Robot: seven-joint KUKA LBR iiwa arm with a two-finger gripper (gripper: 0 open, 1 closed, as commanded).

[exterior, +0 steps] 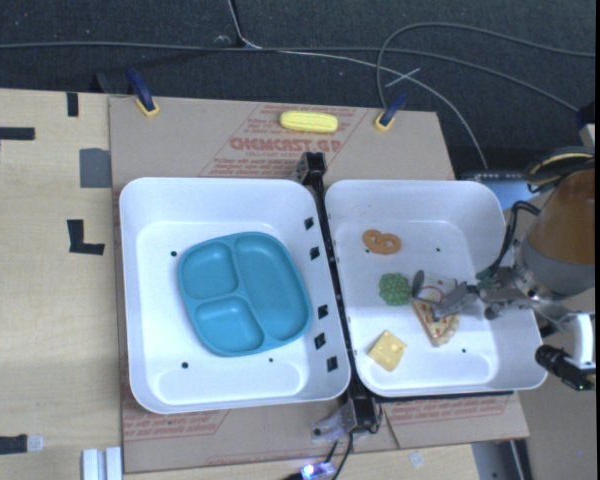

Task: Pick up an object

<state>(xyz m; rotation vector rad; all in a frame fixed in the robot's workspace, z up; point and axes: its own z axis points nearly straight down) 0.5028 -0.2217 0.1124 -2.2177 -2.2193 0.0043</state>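
Pizza slice (436, 322) lies in the right bin (480, 203), just right of the broccoli (394, 288). Hand (450, 301) sits right over its far edge; spread or pinching, I can't tell. Pretzel (381, 241) farther, cheese (386, 350) nearer.

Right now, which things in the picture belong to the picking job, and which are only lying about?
For the job:
- claw, low in the right bin
- pizza slice under the claw
- broccoli
- pretzel
- yellow cheese piece

Lying about:
- blue divided plate in the left bin
- yellow corn on the cardboard behind the bins
- two clamps
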